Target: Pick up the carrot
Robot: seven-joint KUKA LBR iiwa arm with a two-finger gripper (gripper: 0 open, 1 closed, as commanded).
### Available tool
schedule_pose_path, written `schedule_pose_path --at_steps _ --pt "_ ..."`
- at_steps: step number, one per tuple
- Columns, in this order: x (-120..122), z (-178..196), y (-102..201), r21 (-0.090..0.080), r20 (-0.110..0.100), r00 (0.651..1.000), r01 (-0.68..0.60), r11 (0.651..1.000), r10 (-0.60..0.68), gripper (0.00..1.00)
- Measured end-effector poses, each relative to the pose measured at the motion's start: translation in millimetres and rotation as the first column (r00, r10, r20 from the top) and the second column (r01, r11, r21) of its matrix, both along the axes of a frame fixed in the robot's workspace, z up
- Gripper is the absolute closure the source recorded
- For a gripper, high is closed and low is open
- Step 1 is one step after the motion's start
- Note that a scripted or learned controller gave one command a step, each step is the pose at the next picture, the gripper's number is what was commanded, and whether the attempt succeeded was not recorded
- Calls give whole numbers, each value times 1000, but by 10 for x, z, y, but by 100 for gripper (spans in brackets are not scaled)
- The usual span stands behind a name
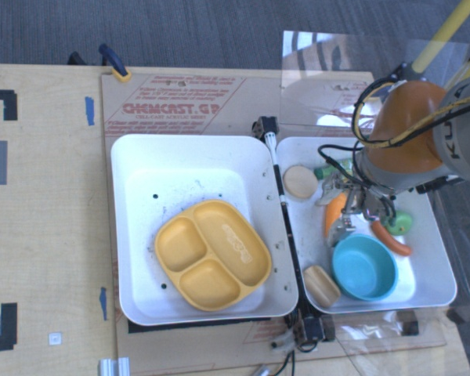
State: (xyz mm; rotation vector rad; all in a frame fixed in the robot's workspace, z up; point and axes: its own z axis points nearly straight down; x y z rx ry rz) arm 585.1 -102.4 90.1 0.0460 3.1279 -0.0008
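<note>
The carrot (393,239) is a small orange-red piece with a green leafy end. It lies in the right bin (431,284), just beyond the rim of a blue bowl (363,267). My gripper (360,212) is low in that bin, directly left of the carrot. On the gripper's other side, a second orange piece (334,213) lies close against it. The wrist and its orange band (403,128) cover the bin's back right part. I see nothing lifted.
A yellow three-compartment plate (211,253) lies in the left bin (141,171). The right bin also holds a round beige piece (300,182) at the back left, a bread-like piece (321,285) at the front left, and a green item (326,172) partly under the gripper.
</note>
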Motion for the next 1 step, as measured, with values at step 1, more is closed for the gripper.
schedule_pose_path --at_steps 1 --pt "47 138 8 -2 15 1000 -1 1000 1 100"
